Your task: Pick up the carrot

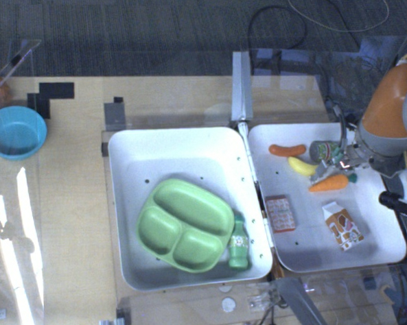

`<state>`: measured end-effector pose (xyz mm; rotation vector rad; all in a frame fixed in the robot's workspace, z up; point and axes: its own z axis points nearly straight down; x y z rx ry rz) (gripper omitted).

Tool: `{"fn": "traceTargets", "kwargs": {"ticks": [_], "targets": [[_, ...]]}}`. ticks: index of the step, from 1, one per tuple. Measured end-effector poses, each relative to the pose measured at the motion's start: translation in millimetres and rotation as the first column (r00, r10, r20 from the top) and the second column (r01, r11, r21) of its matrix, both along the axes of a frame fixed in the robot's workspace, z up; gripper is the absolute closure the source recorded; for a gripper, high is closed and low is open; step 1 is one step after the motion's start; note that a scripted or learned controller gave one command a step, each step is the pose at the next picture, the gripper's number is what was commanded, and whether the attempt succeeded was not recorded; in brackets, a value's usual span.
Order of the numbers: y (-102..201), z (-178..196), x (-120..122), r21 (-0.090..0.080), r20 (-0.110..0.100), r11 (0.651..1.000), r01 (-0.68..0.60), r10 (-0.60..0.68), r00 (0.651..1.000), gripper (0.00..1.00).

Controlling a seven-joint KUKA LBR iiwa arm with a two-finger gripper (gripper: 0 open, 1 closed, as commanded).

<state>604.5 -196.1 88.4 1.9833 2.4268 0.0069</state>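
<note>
The claw (342, 161) sits low in the right bin (394, 250), near its far right corner, with its tip right over the carrot (328, 183); whether it is spread or pinching anything cannot be told, since the metal parts blur together there. The carrot lies flat on the bin floor, its green stub pointing toward the bin's right wall, and the claw's placement directly above it fits an approach for the grasp. A yellow banana-like piece (301, 165) lies just beside the carrot toward the far edge, and a grey can (322, 150) on its side touches or nearly touches the claw, so the crowding probably leaves little room. A red sausage (287, 149) lies along the far wall, a small carton (343, 226) toward the near right corner, and a flat packet (281, 213) close to the left wall. In the left bin (123, 197), a green divided plate (185, 225) and a green bottle (238, 242) rest well apart from the work
</note>
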Motion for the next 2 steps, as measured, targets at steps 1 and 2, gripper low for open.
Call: {"fn": "traceTargets", "kwargs": {"ticks": [1,2], "targets": [[1.0,13.2,2.9,-0.001,0.009,1.0,-0.002,0.002,1.0,1.0],[1.0,13.1,2.8,-0.001,0.008,1.0,-0.002,0.002,1.0,0.0]]}}
